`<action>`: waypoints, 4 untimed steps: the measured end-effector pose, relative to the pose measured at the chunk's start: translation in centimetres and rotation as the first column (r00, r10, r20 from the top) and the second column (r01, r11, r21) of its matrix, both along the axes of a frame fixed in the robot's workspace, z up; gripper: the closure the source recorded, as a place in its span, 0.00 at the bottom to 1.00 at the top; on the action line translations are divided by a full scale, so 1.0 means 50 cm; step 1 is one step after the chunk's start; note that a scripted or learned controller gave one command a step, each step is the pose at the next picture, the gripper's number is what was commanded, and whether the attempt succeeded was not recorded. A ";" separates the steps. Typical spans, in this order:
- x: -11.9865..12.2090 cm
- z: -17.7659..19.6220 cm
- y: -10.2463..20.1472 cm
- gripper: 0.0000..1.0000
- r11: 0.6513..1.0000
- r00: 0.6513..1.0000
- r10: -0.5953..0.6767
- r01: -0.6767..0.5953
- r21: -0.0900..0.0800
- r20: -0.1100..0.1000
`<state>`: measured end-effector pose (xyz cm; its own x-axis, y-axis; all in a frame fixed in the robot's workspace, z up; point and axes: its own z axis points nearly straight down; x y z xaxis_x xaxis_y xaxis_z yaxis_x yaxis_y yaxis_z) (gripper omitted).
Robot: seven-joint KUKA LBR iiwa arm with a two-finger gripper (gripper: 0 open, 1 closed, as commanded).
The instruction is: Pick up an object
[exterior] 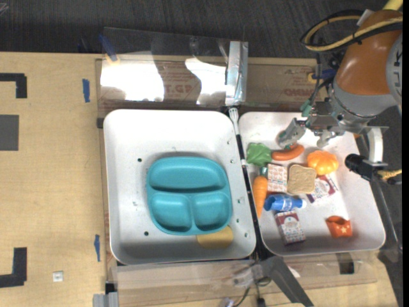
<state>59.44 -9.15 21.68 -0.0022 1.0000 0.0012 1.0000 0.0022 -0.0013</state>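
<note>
Seen from above, the arm is reaching in from the right and its gripper is hovering over the far part of the right bin, fingers spread apart and gripping nothing. Just below the fingers an orange-red sausage-shaped piece is lying with its long axis running left to right, its right end tilting slightly toward the far rim. A green leafy toy is touching its left end, and a round orange fruit is sitting just to its right. Nearer the camera a slice of bread is resting among small red-and-white packets whose printing is too small to read; a blue can is lying on its side, pointing left to right, beside an upright-pointing carrot. A small orange cup is standing apart near the front. In the left bin a teal divided tray is lying with a yellow sponge-like block touching its near edge.
</note>
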 end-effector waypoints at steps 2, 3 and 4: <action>0.146 -0.260 -0.061 0.00 0.999 0.999 0.042 -0.042 -0.002 0.003; 0.136 -0.248 -0.062 1.00 0.999 0.999 0.041 -0.041 0.001 -0.018; 0.151 -0.052 0.037 1.00 1.000 1.000 0.013 -0.013 -0.001 0.013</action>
